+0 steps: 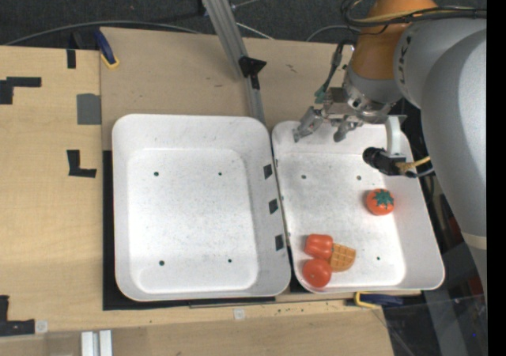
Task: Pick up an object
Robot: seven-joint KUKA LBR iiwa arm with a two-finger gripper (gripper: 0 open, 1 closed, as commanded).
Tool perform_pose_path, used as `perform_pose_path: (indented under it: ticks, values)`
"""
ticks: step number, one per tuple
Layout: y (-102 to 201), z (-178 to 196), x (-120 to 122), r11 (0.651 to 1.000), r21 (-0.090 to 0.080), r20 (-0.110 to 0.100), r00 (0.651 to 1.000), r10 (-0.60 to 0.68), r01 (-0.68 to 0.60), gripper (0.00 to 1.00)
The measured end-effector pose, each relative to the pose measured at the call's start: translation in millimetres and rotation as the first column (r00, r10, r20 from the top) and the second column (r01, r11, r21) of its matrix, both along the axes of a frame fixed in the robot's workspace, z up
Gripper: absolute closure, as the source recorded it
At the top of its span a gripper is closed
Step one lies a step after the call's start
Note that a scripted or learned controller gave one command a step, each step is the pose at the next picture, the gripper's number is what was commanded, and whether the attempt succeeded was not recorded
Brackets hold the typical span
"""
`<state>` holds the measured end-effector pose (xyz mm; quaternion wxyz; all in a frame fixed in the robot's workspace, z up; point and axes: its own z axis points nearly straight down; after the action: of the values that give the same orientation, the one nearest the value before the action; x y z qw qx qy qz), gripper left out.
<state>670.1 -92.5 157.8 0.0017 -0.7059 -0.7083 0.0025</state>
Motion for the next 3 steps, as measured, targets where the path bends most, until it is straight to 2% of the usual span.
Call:
perform_pose_path:
  ticks: [1, 2, 3]
  values:
    - [0, -52, 8, 1.000, 0.000, -0.007, 1.000, -0.002, 0.002, 0.00]
    - [-2, -68, 5, 1.000, -0.002, -0.014, 1.000, -0.002, 0.002, 0.00]
    - [-2, -58, 5, 1.000, -0.003, -0.015, 1.000, -0.002, 0.002, 1.00]
